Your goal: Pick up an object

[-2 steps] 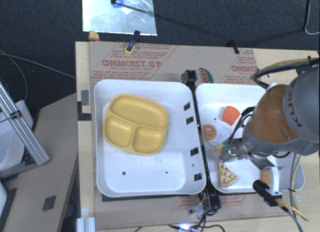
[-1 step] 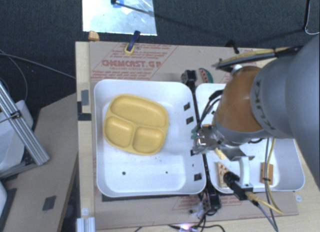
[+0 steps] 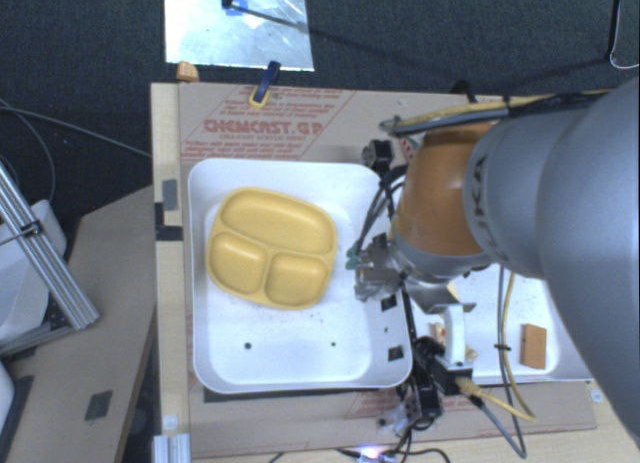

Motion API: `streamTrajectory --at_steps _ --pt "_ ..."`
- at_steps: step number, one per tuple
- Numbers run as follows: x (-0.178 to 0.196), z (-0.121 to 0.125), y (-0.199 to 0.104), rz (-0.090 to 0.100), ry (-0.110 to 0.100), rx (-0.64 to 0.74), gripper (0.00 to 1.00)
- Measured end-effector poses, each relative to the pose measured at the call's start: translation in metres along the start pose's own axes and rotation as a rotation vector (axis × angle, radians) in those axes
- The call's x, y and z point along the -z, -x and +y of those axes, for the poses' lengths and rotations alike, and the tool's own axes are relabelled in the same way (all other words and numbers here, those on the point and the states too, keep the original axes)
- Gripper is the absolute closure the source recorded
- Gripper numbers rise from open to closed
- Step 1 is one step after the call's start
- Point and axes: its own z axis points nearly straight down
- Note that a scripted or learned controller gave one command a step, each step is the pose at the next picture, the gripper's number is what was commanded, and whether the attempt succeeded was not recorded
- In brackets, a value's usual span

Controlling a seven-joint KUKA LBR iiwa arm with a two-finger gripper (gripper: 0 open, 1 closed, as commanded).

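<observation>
1. The yellow divided plate [image 3: 271,247] lies in the left white bin [image 3: 300,366], its long axis running left-right.
2. The gripper [image 3: 375,271] sits just right of it, near the bin's right wall (open or clenched, I cannot tell).

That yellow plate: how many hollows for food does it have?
3. The yellow plate in the left bin has one wide hollow along its far side and two smaller ones side by side along its near side. None seems hidden.
</observation>
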Motion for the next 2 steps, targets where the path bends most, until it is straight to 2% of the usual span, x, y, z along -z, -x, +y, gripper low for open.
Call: streamTrajectory --at_steps 1,2 --pt "-0.001 0.076 0.011 -0.002 0.005 -0.003 1.0" --pt "0.051 0.047 -0.03 0.0 0.0 -0.001 1.0"
